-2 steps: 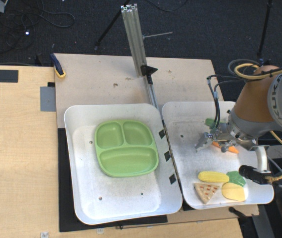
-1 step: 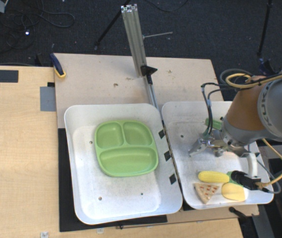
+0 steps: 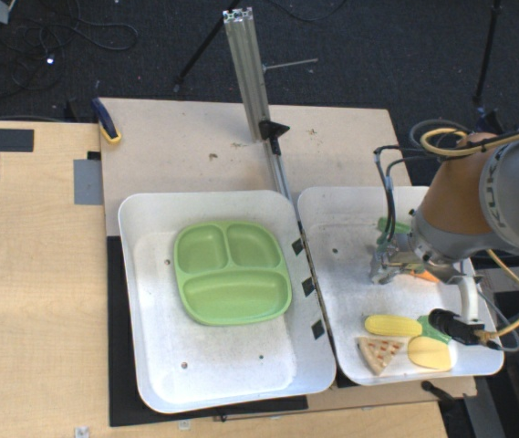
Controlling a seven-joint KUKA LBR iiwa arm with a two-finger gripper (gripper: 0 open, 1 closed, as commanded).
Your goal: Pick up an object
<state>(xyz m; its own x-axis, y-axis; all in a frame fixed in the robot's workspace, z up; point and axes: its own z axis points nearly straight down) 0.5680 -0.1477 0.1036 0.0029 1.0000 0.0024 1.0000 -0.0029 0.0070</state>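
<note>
My gripper (image 3: 388, 269) is low in the right bin (image 3: 341, 235), near its middle, with the grey and orange arm reaching in from the right. An orange piece (image 3: 421, 277) lies just to the gripper's right, touching or nearly touching it. A small green piece (image 3: 386, 226) shows just behind the wrist. At the bin's front right lie a yellow corn cob (image 3: 392, 325), a pizza slice (image 3: 378, 353) and a yellow lump (image 3: 430, 355) with a green end. Nothing is visibly held.
The left bin (image 3: 150, 336) holds a green divided plate (image 3: 233, 273). An aluminium post (image 3: 248, 71) rises behind the bins. Black clips sit on the seam between the bins. The right bin's left half is bare white floor.
</note>
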